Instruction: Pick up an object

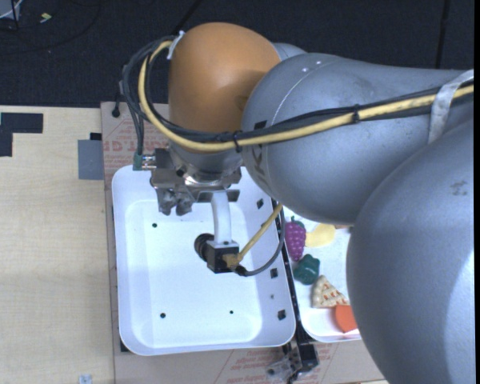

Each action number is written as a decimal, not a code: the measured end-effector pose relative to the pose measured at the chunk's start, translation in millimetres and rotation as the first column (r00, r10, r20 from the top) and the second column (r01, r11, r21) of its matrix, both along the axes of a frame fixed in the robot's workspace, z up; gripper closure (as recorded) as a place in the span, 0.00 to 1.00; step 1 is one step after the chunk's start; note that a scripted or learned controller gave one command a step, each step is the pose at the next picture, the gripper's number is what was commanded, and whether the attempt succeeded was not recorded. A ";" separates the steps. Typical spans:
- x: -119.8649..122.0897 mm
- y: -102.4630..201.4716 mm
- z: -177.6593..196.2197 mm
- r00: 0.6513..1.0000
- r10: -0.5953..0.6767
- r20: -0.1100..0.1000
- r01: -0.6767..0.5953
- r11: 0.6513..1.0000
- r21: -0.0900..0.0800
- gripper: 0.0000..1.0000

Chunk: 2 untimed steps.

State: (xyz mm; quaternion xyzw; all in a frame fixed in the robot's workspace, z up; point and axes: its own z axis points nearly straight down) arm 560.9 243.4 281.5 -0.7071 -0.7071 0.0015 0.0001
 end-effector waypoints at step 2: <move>13.3 1.1 51.8 1.000 0.006 0.001 -0.006 1.000 0.002 1.00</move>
